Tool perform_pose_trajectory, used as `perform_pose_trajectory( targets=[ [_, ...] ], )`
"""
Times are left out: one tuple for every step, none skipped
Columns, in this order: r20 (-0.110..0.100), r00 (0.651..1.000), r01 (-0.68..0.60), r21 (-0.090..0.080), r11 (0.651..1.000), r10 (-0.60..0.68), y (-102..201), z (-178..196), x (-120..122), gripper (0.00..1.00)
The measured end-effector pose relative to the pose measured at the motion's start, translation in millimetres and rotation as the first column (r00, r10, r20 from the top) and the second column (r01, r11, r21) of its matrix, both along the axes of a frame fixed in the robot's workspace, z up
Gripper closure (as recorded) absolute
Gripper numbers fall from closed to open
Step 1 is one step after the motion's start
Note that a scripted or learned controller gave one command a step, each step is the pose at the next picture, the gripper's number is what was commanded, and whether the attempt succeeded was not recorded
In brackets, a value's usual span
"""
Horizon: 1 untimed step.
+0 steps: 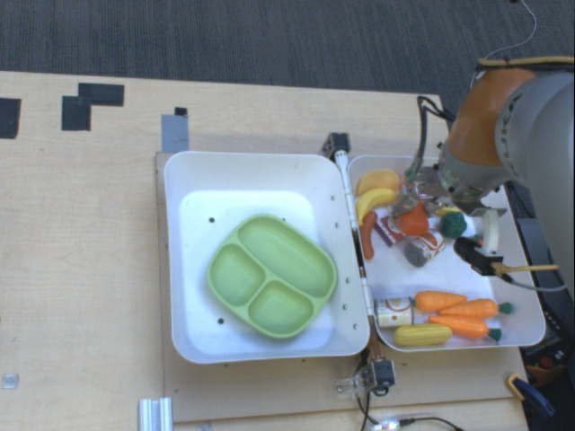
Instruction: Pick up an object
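My gripper [420, 197] reaches down into the right bin [530, 330] at its upper middle, below the arm's orange band. Right under it lies a cluster of toys: an orange-red piece [413, 222], a green ball-like piece [453, 224] and a grey piece [419, 255]. A yellow banana [376, 195] lies just to the gripper's left, with a red chili [367, 238] below the banana. Whether the gripper touches any of them is hidden by the wrist.
Two carrots [456, 303] lie in the near part of the right bin, beside a small can [393, 312] and a yellow piece [422, 335]. The left bin [180, 241] holds a green divided plate [271, 277]. Cables run along the right bin's right side.
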State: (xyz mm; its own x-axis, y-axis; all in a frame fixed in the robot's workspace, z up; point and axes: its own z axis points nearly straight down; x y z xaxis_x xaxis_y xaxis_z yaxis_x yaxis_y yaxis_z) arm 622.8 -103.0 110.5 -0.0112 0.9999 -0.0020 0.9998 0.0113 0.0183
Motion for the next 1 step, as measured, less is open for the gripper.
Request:
perform_pose_trajectory(
  targets=[
    [-0.015,1.000,0.006,0.003,1.000,-0.006,50.9,74.8,-53.0,1.00]
  ],
)
